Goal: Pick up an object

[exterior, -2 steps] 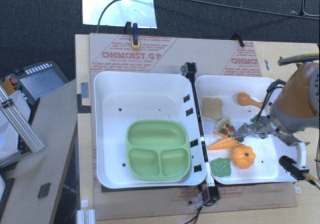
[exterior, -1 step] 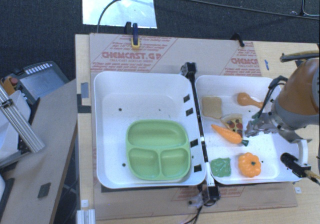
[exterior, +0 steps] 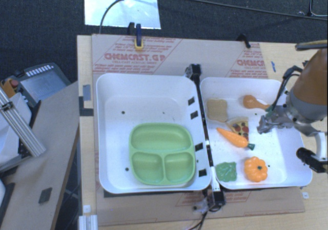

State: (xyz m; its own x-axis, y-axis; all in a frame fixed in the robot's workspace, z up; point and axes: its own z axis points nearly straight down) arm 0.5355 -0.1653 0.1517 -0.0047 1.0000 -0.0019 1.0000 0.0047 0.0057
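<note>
The right bin (exterior: 290, 158) holds several toy foods: a carrot (exterior: 233, 138), a pizza slice (exterior: 240, 126), a tan bread slice (exterior: 217, 110), an orange drumstick-like piece (exterior: 253, 102), a small pumpkin (exterior: 255, 169) and a green leafy piece (exterior: 226, 171). My gripper (exterior: 265, 124) hangs over the right bin's middle, just right of the pizza slice and above the carrot's green end. Nothing is visibly between its fingers.
The left bin (exterior: 110, 121) contains a green divided plate (exterior: 162, 152). A black divider strip (exterior: 201, 126) runs between the two bins. The arm's orange band (exterior: 313, 83) crosses the right bin's right side. A grey device (exterior: 41, 83) sits off the bench at left.
</note>
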